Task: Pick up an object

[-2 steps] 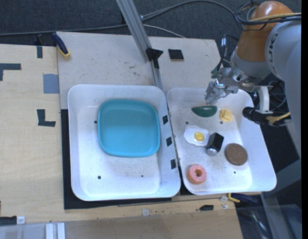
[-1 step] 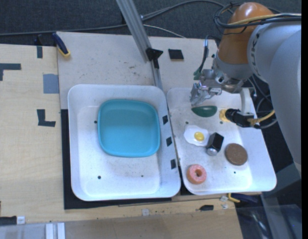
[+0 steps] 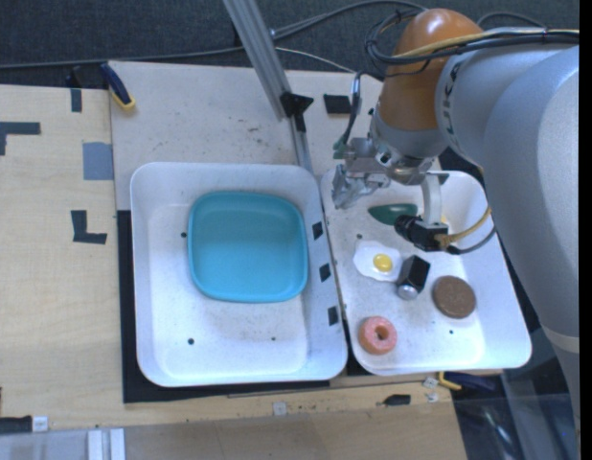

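The gripper (image 3: pixel 346 192) hangs over the far left corner of the right bin (image 3: pixel 497 348), close to the wall it shares with the left bin (image 3: pixel 162 353). Nothing shows in its grasp, and whether it is spread or closed I cannot tell from this angle. My reading is that the task is at the approach step: the arm is over the bin with the things in it, but no pick is made yet.

The thing nearest it is a green piece (image 3: pixel 390 213), flat on the bin floor just to the right of the gripper and apart from it. I take this as the likeliest target. Its long axis runs roughly across the view from left to right. It seems to taper toward the end nearer the gripper, though part of it is hidden by the robot's own hardware, so the shape is uncertain.

To take it, the next move would call for a short shift to the right, a turn of the wrist so the grip closes across the narrow width, and then a straight descent.

Nearer the camera lie a fried egg (image 3: pixel 378 263), a dark little can (image 3: pixel 412 276) just beside it, a brown disc (image 3: pixel 454 297) and a doughnut (image 3: pixel 377 334). The left bin holds a teal plate (image 3: pixel 248 247)
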### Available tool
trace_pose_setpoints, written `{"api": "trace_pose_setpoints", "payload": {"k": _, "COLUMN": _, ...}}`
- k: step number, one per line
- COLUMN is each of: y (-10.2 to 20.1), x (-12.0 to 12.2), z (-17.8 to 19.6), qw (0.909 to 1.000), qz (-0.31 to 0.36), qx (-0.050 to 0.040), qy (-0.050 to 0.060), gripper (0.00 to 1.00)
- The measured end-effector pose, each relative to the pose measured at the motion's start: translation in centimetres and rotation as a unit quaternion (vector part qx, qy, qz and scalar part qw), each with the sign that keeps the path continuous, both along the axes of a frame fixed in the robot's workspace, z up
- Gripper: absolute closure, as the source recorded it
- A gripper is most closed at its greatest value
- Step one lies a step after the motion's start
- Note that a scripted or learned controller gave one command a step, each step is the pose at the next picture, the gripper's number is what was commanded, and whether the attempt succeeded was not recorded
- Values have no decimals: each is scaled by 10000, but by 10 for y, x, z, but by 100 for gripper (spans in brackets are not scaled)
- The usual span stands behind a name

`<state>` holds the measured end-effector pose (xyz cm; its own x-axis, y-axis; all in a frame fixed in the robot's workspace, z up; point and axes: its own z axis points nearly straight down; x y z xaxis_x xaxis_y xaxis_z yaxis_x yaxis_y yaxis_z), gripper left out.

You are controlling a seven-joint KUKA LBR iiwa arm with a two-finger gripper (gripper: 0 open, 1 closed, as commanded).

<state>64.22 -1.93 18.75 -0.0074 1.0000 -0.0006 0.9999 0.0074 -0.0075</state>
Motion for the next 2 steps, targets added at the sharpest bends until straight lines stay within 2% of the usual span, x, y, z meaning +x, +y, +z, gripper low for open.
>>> {"api": "trace_pose_setpoints", "payload": {"k": 1, "y": 50, "x": -1, "z": 15, "qw": 10000, "qz": 0, "qx": -2, "qy": -6, "gripper": 100}}
{"api": "trace_pose_setpoints", "payload": {"k": 2, "y": 101, "x": -5, "z": 11, "qw": 10000, "qz": 0, "qx": -6, "qy": -1, "gripper": 100}}
